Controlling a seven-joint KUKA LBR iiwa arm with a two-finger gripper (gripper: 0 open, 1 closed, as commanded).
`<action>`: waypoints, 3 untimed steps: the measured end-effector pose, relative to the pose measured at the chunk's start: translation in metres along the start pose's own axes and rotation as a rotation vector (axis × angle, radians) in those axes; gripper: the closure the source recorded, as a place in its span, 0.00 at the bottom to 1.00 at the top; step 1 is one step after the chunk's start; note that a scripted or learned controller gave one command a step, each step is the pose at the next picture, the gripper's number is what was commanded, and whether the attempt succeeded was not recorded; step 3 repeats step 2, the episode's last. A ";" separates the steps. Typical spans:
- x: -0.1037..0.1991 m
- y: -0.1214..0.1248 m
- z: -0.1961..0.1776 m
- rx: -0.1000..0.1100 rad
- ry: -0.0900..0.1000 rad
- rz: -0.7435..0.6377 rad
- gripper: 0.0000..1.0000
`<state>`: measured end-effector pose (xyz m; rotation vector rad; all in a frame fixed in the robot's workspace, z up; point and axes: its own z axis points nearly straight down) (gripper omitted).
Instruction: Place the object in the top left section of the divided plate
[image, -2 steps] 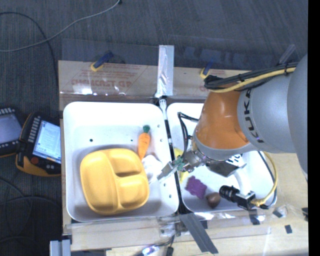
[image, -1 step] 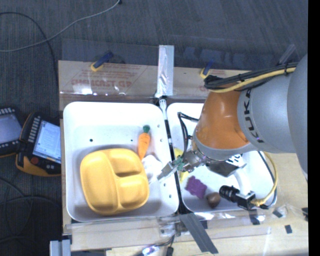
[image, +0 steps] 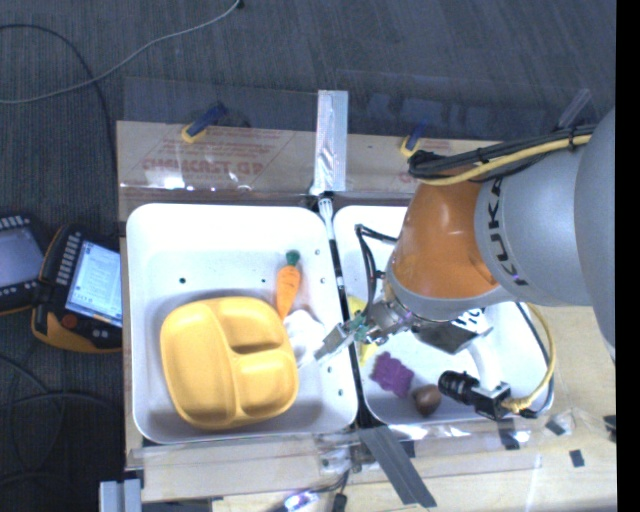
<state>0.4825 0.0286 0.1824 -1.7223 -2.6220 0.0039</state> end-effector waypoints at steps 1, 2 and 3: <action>0.000 0.000 0.000 0.000 0.000 0.000 0.00; 0.000 0.000 0.000 0.000 0.000 0.000 0.00; 0.000 0.000 0.000 0.000 0.000 0.000 0.00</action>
